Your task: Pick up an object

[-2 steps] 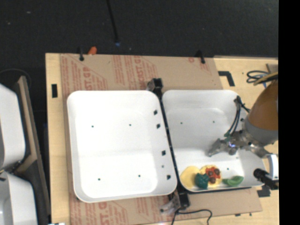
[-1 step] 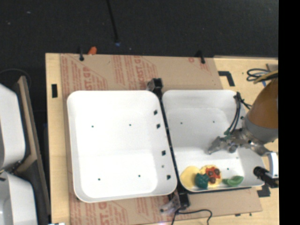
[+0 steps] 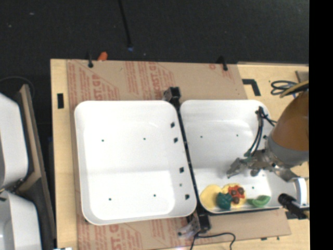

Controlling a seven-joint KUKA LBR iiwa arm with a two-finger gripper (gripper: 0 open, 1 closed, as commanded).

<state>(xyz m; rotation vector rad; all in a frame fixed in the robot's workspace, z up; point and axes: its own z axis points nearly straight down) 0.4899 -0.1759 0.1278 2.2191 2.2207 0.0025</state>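
A small pile of objects lies at the front edge of the right bin [image 3: 218, 119]: a yellow piece [image 3: 209, 195], a teal piece [image 3: 224, 202], a red piece [image 3: 237, 191] and a green piece [image 3: 259, 200]. My gripper [image 3: 242, 170] hangs just above and behind the pile, a little over the bin floor. Its fingers are spread open, with nothing between them. The grey arm with its orange band [image 3: 292, 129] comes in from the right.
The left bin [image 3: 130, 160] sits beside the right one, with a black divider clip strip [image 3: 181, 150] between them. Both rest on a cardboard sheet [image 3: 125, 82] on the bench. Cables [image 3: 258, 134] run along the wrist.
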